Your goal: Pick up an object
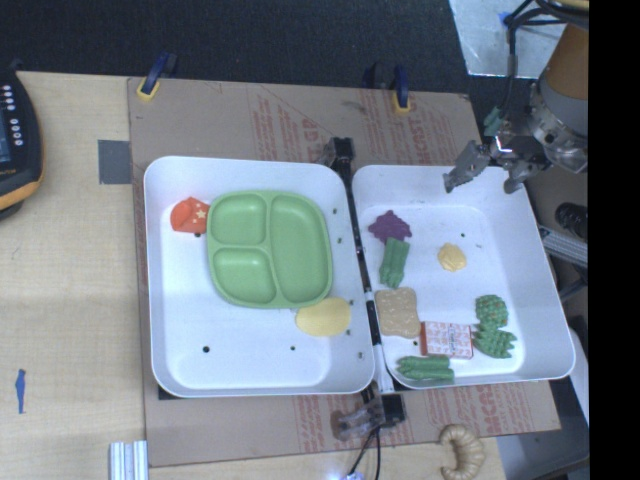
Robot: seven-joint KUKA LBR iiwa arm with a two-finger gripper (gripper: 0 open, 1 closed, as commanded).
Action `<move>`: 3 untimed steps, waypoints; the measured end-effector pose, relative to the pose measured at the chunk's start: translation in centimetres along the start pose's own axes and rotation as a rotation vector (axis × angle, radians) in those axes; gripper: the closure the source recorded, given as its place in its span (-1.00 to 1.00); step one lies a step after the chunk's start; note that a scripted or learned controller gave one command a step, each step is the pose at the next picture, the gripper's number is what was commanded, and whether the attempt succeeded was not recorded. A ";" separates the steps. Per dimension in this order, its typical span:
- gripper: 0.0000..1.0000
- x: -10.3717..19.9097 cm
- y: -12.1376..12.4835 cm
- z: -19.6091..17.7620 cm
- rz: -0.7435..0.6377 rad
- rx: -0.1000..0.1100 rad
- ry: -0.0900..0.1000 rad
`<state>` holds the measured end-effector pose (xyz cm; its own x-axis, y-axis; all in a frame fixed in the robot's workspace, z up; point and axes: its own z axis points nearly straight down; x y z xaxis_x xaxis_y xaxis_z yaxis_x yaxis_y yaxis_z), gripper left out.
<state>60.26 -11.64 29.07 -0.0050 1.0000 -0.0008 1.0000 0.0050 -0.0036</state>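
Observation:
My gripper (490, 176) hangs over the far right corner of the right bin (530, 268), open, with nothing between its two dark fingers (463, 171). Below it in that bin lie a purple grape bunch (389, 226), a green vegetable (394, 261), a small yellow piece (452, 258), a toast slice (398, 311), a red and white box (447, 339), two green leafy pieces (491, 310) and green beans (425, 370). All of them are apart from the gripper.
The left bin (170, 348) holds a green divided plate (270, 248), a red piece (189, 215) and a yellow lemon-like piece (323, 318). A tan curled object (462, 450) lies on the bench in front of the bins. A black and orange controller (15, 133) sits far left.

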 end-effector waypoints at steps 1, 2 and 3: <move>-1.00 0.2 1.8 17.6 -0.001 0.013 0.002; -1.00 2.6 -0.4 20.1 -0.001 0.005 0.001; -1.00 2.4 4.1 19.8 0.000 -0.005 0.000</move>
<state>64.28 -9.28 9.27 -0.0053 1.0000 -0.0006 1.0000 0.0053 0.0013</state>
